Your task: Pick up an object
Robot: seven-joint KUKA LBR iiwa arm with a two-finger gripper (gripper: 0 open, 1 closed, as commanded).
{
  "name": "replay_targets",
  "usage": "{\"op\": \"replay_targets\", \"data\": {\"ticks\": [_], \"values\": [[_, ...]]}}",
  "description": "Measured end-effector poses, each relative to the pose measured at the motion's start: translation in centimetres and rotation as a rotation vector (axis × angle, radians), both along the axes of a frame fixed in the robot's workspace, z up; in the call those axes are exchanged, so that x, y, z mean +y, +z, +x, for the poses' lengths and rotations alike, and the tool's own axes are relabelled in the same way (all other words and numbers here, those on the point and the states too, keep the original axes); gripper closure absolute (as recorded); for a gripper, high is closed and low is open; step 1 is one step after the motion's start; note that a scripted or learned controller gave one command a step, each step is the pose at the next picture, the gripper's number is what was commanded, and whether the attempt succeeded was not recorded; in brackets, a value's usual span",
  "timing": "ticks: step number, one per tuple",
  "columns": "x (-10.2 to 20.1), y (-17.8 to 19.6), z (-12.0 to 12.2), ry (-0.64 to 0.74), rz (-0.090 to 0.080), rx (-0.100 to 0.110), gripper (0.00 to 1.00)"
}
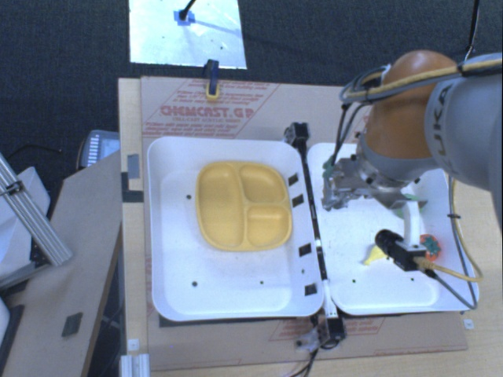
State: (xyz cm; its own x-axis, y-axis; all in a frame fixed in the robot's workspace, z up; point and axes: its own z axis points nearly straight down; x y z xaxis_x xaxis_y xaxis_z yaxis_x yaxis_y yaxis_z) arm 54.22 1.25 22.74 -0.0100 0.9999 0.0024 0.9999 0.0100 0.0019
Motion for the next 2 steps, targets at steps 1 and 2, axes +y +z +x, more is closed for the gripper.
{"op": "replay_targets", "data": {"ticks": [1,2], "values": [[4.5,-0.6,0.0,-0.001,-0.001,0.001,1.00],[9.6,-1.5,0.0,0.000,0.000,0.002,1.00]]}}
